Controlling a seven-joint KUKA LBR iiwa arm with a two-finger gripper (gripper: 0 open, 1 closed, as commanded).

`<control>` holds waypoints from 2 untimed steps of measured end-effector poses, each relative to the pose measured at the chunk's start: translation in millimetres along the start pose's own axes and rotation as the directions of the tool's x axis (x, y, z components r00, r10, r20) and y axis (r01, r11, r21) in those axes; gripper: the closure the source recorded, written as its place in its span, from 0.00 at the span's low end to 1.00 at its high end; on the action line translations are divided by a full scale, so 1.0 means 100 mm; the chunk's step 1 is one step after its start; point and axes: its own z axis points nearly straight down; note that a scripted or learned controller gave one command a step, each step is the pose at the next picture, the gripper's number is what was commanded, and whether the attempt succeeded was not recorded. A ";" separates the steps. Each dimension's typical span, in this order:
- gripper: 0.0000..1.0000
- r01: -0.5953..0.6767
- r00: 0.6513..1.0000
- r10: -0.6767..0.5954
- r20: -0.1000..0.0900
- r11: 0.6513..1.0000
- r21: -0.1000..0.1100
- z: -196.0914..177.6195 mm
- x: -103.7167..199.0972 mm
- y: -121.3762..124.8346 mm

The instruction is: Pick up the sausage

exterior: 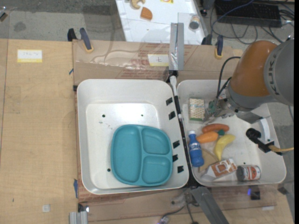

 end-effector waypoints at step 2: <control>0.00 -0.254 0.967 0.254 -0.001 0.967 0.004 0.10 -0.45 -0.47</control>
